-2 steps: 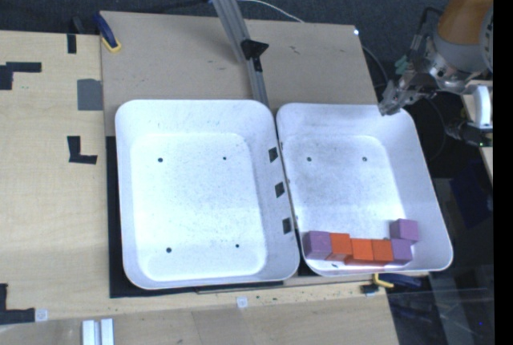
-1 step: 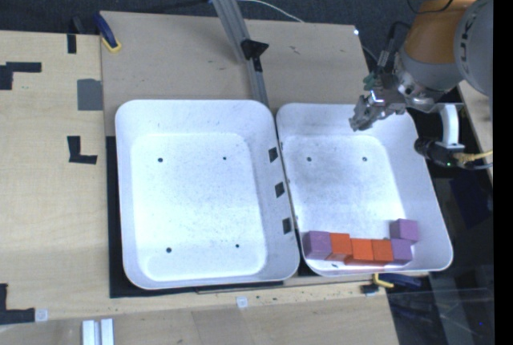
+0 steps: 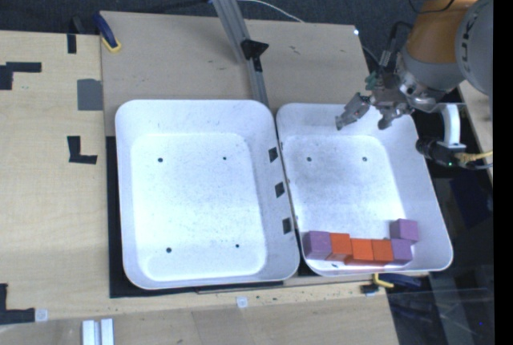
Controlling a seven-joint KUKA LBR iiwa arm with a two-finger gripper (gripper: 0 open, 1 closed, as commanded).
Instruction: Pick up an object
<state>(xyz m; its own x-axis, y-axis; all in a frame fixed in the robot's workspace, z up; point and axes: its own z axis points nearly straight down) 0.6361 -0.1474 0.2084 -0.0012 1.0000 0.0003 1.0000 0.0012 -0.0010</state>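
Observation:
Several blocks lie in a row along the near edge of the right bin (image 3: 417, 175): a purple block (image 3: 318, 243) at the left, orange blocks (image 3: 362, 249) in the middle, and a purple block (image 3: 405, 230) at the right end. My gripper (image 3: 366, 116) hangs over the far rim of the right bin, well away from the blocks. Its two fingers are spread apart with nothing between them.
The left bin (image 3: 128, 175) sits beside the right one. A slanted metal post (image 3: 228, 6) rises behind the bins. A blue and yellow clamp (image 3: 107, 34) sits at the bench's far left corner, another clamp (image 3: 397, 281) at the near right.

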